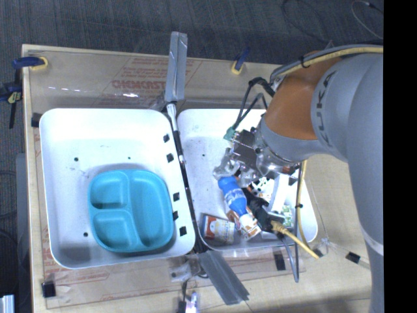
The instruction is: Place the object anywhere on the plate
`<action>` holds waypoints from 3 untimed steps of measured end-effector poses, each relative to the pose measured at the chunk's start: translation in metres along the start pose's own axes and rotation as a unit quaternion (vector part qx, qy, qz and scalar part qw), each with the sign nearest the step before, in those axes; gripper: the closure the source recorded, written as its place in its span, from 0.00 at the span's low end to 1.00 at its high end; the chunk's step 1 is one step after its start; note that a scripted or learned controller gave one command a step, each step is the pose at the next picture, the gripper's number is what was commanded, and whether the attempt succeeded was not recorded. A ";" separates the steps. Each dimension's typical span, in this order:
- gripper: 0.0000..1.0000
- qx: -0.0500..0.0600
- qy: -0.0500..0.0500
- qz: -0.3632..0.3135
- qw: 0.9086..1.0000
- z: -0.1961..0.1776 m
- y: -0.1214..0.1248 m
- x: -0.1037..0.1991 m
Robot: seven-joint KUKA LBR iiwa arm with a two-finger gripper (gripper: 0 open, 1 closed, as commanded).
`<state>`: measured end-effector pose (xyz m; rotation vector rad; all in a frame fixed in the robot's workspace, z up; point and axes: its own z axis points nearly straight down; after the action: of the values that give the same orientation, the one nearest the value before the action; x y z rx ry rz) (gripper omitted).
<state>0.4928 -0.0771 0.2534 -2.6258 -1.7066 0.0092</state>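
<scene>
- Blue sectioned plate lies in the left bin; nothing rests on it
- Blue bottle lies in the right bin, well apart from the plate, beside a small can
- Gripper sits over the bottle's upper end, away from the plate; grip state cannot be told

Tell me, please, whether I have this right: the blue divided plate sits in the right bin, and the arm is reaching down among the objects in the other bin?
Not quite: the camera view shows the blue divided plate in the left bin, not the right one. The rest stands: the arm reaches down among the objects, such as a blue bottle, in the other bin.
</scene>
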 end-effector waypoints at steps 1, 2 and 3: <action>1.00 -0.002 -0.001 0.034 0.999 0.052 0.007 0.072; 1.00 -0.003 -0.001 0.039 0.999 0.020 0.009 0.084; 1.00 -0.003 -0.001 -0.058 0.998 0.063 -0.034 0.133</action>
<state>0.5155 0.0587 0.1905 -2.5273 -1.8598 0.0066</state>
